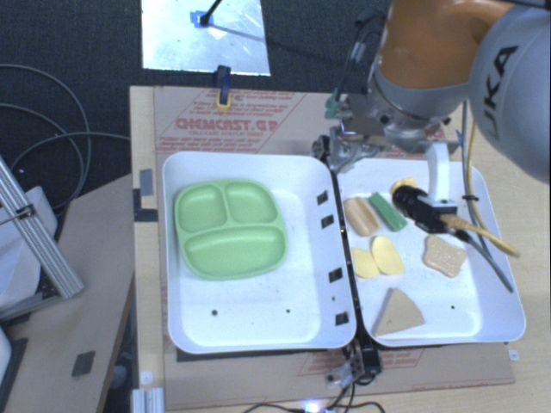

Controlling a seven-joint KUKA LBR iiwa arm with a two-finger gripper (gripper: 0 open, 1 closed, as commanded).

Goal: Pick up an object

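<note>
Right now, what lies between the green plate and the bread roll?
In the camera view, bare white floor of the left bin, then the dividing rims with black clips, separate the green plate from the bread roll.

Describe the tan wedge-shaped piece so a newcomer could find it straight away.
Start at the right-hand shallow white bin. Go to its near edge, close to the divider between the bins: the tan triangular wedge lies there alone. Unlike the yellow oval slices above it, it has straight edges and a point.

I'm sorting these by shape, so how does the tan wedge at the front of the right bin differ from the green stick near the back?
The tan wedge is triangular, broad and flat; the green stick is narrow and elongated. The wedge lies alone, the stick beside a tan roll. Both lie in the right bin.
</note>
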